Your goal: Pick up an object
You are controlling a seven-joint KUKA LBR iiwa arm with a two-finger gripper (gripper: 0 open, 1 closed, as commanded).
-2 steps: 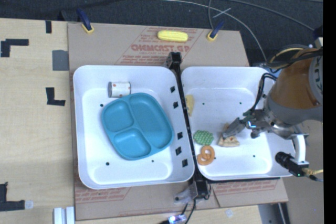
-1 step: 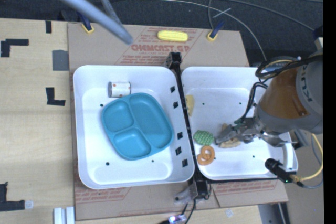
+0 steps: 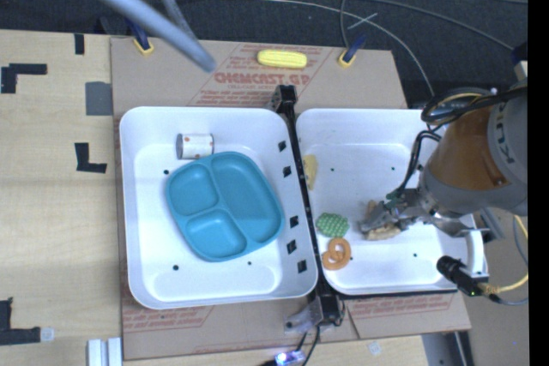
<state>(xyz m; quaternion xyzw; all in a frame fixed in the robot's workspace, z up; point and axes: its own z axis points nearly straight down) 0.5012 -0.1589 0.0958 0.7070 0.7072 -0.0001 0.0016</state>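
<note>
Right bin, grasp step under way — gripper low over a tan, blurred object, grip state cannot be told; green piece and orange pretzel-like ring just beside — next move, by judgement, a clean closure and lift.

**Plastics, Cardboard and Wood Grain**

Both white bins look like smooth, slightly glossy plastic. The blue divided plate is smooth plastic too (a soft sheen, no glare). Beneath them lies matt brown cardboard with red print, on a pale wood-look bench. The arm's orange band gleams.
</note>
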